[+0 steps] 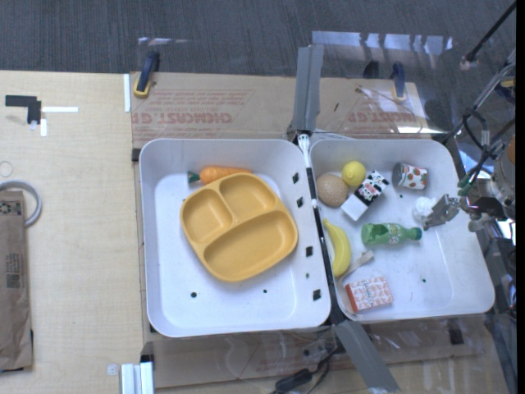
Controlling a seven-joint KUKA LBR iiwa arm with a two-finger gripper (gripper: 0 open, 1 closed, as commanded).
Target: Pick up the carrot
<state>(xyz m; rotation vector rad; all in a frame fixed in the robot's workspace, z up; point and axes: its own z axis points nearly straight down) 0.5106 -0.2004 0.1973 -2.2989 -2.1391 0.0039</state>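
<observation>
The carrot [218, 172], orange with a green stub at its left end, lies in the left bin [164, 302] along the far edge of a yellow divided plate [239, 225]. It touches the plate's rim. My gripper [444, 211] is low over the right side of the right bin [459, 290], far from the carrot. It sits just right of a small white object [422, 209], with nothing visibly in its grasp.
The right bin holds a brown round fruit [332, 190], a lemon [353, 173], a black-and-white box [367, 194], a printed can [411, 176], a green bottle [390, 235], a banana [339, 248] and a red packet [368, 293]. A ridge [310, 212] divides the bins.
</observation>
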